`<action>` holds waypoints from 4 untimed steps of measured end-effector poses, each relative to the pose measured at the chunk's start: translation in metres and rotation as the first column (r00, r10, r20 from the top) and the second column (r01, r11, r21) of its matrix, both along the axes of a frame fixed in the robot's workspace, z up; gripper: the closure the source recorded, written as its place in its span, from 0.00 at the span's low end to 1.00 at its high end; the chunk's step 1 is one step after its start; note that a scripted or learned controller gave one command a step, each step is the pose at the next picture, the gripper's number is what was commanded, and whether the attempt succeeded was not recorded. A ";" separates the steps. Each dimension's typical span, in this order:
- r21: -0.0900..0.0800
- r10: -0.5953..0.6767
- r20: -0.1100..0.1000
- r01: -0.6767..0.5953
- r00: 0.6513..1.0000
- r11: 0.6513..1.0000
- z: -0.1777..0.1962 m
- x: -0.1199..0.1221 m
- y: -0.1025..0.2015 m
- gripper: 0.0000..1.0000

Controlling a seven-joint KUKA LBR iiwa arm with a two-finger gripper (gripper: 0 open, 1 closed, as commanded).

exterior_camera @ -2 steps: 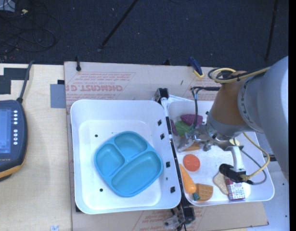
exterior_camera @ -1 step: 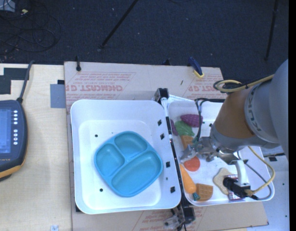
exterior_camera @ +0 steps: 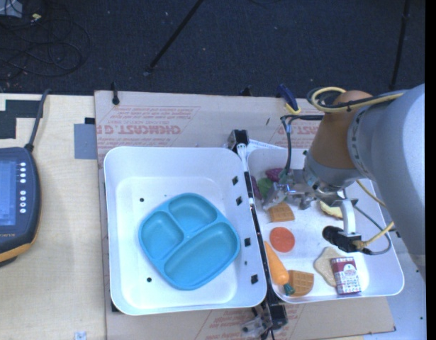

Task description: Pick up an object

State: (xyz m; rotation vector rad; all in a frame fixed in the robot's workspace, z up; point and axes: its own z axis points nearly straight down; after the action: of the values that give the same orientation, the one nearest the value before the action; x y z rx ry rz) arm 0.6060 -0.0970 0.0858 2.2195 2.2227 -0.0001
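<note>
My gripper (exterior_camera: 291, 190) is low in the back left part of the right bin (exterior_camera: 388, 278), under the orange wrist band. It sits just right of a purple and green toy (exterior_camera: 269, 182) and just above a tan cracker-like square (exterior_camera: 281, 212). A red disc (exterior_camera: 282, 239), an orange carrot (exterior_camera: 275, 263), a brown waffle piece (exterior_camera: 301, 282), a bread slice (exterior_camera: 327, 263) and a small red box (exterior_camera: 346, 275) lie toward the front of that bin. A yellow banana-like piece (exterior_camera: 331, 208) shows partly behind the gripper's cables.
The left bin (exterior_camera: 125, 190) holds a blue divided plate (exterior_camera: 188, 240). A black clip-like part on a cable (exterior_camera: 343, 238) hangs over the right bin. A handheld control pad (exterior_camera: 8, 200) lies at the bench's far left. The arm's grey body covers the right bin's back right corner.
</note>
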 end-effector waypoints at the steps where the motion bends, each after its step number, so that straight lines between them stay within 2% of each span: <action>1: 0.001 0.000 -0.006 0.000 1.000 1.000 -0.001 0.038 0.016 0.00; 2: 0.002 -0.004 -0.007 0.004 1.000 1.000 0.000 -0.046 0.012 0.00; 3: 0.000 0.001 0.000 -0.001 1.000 1.000 0.027 0.041 0.015 0.00; 4: 0.001 0.004 -0.011 -0.004 1.000 1.000 0.032 0.037 0.015 1.00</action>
State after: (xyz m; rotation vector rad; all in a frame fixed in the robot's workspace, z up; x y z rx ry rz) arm 0.6429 -0.0819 0.1178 2.2211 2.2329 -0.0119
